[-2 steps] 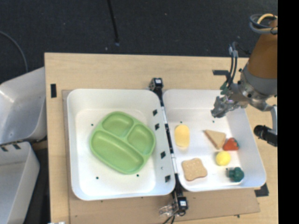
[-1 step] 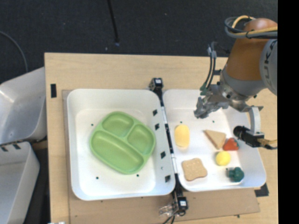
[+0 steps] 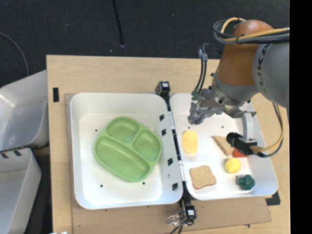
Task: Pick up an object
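End effector [image 3: 196, 117] poised over the right bin [image 3: 263, 182]; whether it is open or closed, I cannot tell.

The yellow oblong object [image 3: 189, 142] lies just at its 6 o'clock. Toast [image 3: 202, 176], a yellow ball [image 3: 233, 165] and a green piece [image 3: 246, 181] sit toward 5 o'clock; the left bin [image 3: 83, 189] holds a green divided plate [image 3: 127, 148]. A descent slightly off-centre could nudge the rounded object aside, not grip it.

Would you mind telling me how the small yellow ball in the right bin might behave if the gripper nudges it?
The yellow ball looks round and smooth, so it would probably roll away. It lies close to a red piece and a green item, which it might bump.
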### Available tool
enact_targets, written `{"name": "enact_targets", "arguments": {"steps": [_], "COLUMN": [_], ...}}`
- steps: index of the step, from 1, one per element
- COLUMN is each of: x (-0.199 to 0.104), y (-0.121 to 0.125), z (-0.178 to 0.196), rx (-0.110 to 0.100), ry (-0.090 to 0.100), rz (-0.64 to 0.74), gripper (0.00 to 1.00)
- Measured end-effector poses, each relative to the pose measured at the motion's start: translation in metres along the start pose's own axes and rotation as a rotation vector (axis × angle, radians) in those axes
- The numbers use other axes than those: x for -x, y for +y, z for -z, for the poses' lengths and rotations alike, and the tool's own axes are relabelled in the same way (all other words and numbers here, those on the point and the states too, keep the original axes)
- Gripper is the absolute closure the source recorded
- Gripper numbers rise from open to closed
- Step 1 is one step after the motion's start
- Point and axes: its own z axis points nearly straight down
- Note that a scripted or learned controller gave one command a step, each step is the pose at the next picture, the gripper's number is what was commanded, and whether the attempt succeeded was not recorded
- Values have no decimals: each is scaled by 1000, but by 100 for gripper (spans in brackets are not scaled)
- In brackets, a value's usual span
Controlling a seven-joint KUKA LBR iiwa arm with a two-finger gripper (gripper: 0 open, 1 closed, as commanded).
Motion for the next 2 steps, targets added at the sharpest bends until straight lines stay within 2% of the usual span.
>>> {"name": "enact_targets", "arguments": {"steps": [1, 2], "x": [-58, -114], "y": [10, 6], "z": [8, 1], "rx": [2, -2], "ry": [1, 1], "rz": [2, 2], "gripper": [100, 100]}}
